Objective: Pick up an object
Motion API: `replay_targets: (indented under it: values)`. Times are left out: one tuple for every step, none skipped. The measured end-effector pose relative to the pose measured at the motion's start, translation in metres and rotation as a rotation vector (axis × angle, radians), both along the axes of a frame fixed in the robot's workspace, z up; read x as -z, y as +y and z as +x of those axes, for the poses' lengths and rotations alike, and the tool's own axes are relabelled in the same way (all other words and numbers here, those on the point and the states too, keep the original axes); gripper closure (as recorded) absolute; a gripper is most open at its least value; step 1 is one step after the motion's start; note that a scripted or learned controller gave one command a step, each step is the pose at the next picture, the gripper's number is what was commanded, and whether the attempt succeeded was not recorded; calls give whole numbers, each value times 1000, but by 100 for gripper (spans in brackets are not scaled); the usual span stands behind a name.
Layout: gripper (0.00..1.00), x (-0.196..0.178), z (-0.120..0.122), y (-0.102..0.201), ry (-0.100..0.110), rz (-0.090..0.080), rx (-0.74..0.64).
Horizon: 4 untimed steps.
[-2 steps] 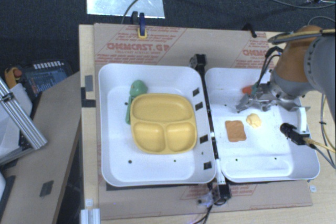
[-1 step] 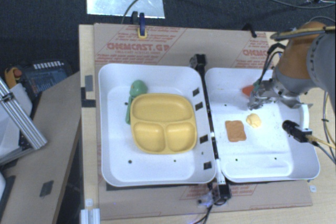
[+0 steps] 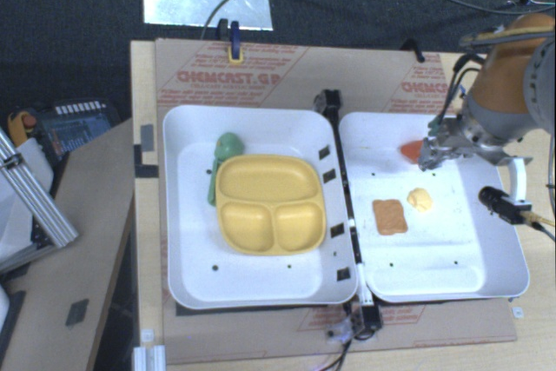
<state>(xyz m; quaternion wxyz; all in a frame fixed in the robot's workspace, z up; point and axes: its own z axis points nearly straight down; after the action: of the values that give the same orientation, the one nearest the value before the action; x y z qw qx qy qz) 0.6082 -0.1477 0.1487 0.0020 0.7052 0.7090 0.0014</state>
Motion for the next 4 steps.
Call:
replay_targets:
  values:
    - [100, -48, -3, -8, 0, -1, 4]
    - [100, -79, -1, -8, 0, 0, 0]
    - [100, -80, -5, 44, 3, 2, -4]
    - [100, -70, 1, 101, 3, 2, -4]
